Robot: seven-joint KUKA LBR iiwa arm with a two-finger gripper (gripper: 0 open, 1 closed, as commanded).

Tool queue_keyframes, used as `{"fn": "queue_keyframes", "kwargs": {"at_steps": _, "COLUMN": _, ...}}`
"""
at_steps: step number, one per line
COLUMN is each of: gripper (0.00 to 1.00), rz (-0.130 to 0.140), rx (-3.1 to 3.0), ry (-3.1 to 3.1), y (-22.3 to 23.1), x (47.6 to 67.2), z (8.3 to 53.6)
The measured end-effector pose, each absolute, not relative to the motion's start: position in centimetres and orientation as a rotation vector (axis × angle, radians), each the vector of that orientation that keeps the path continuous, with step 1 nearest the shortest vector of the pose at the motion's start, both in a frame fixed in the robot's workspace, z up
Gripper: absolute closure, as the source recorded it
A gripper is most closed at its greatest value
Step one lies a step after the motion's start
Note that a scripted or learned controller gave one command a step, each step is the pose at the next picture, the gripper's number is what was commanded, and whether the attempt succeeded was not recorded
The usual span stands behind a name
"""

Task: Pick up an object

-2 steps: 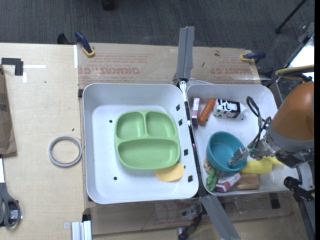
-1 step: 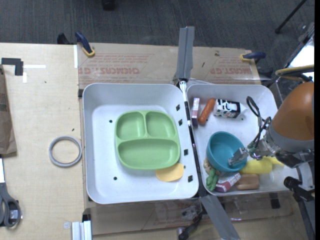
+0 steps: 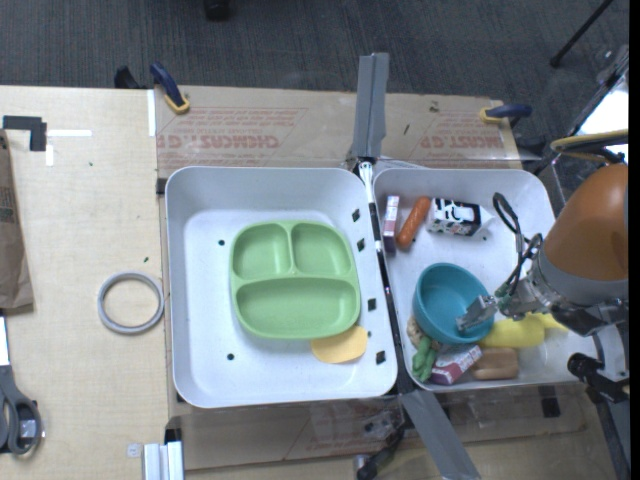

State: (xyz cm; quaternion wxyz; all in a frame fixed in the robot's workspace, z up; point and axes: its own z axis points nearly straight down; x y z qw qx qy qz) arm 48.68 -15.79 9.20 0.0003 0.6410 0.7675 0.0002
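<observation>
Your gripper point(image 3: 478, 317) sits low in the right bin point(image 3: 535, 193), its metal tip at the near rim of the blue bowl point(image 3: 445, 298). You cannot tell whether the fingers are apart or together; they blur into one grey shape there. Nothing is visibly held between them.

Just beside the tip you have a yellow piece point(image 3: 520, 330), partly under the wrist, and below it a tan block point(image 3: 495, 364), a small red-and-white packet point(image 3: 452, 369) and a green item point(image 3: 422, 356) against the bowl's lower edge. At the far end of that bin lie an orange carrot-like piece point(image 3: 412, 221), a pink-and-white item point(image 3: 391, 211) by the divider, a black-and-white toy point(image 3: 457, 217) and a dark loop point(image 3: 504, 211).

The orange band point(image 3: 595, 223) of the arm bulks over the bin's right wall.

In the left bin point(image 3: 190, 268) you see a green divided plate point(image 3: 295, 279) lying flat, with a yellow disc point(image 3: 340, 346) touching its near right corner.

Both bins rest on brown cardboard point(image 3: 270, 128) printed with red lettering, held by a blue-and-yellow clamp point(image 3: 170, 88) on the far left and a second clamp point(image 3: 505, 113) on the far right. To the left, the pale bench point(image 3: 80, 228) carries a grey ring point(image 3: 131, 301), scissors point(image 3: 18, 420) at the near edge and a brown bag point(image 3: 12, 238). Beyond the bench lies dark grey carpet point(image 3: 300, 18).
</observation>
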Motion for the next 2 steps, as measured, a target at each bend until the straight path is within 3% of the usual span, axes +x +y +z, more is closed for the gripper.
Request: {"fn": "queue_keyframes", "kwargs": {"at_steps": 2, "gripper": 0.0, "rz": 0.004, "rx": 2.092, "ry": 2.345, "y": -18.3, "x": 47.9, "z": 9.2}}
